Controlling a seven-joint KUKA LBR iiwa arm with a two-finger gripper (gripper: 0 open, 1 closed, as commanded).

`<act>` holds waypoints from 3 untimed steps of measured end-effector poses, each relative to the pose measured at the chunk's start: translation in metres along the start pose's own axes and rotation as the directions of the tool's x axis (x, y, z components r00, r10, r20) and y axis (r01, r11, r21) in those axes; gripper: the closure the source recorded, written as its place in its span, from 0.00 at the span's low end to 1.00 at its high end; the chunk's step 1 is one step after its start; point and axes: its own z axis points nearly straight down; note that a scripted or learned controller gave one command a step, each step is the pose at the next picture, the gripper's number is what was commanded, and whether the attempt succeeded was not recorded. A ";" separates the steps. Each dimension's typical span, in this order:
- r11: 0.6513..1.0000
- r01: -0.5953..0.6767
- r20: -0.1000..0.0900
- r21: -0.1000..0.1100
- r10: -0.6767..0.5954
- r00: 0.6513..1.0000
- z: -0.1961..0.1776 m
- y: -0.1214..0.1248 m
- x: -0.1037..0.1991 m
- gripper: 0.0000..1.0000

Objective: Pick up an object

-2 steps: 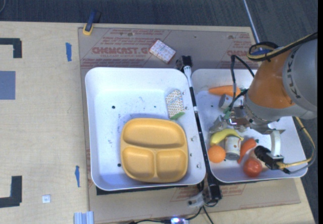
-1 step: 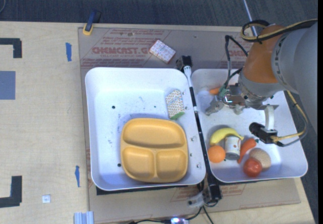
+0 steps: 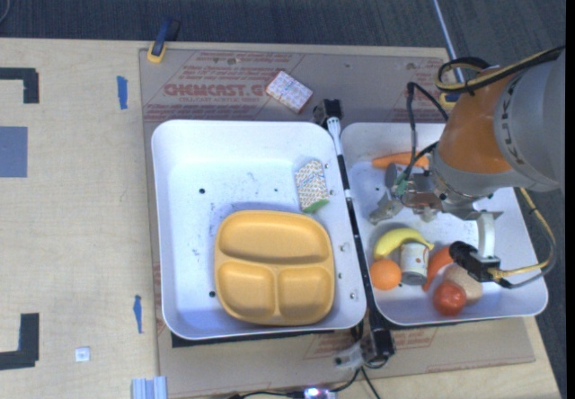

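The gripper [image 3: 395,201] is lowered into the right bin [image 3: 530,298], just above the banana [image 3: 397,240]. Its grip state cannot be told. Fruit is crowded below, so a clean pick looks awkward.

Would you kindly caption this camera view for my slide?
KUKA arm's gripper above toy food in right bin; yellow tray in left bin.

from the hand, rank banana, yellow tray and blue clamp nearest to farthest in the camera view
Measured from the hand over the right bin:
1. banana, just below it in the same bin
2. yellow tray, in the left bin, lower left of the hand
3. blue clamp, on the board's far upper left corner
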 end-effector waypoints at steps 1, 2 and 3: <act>1.000 -0.001 0.001 0.000 0.001 1.000 0.000 0.001 0.001 0.00; 1.000 0.000 0.001 -0.003 0.000 1.000 0.000 -0.028 0.001 0.00; 1.000 -0.001 0.002 -0.007 0.001 1.000 -0.011 -0.027 0.001 1.00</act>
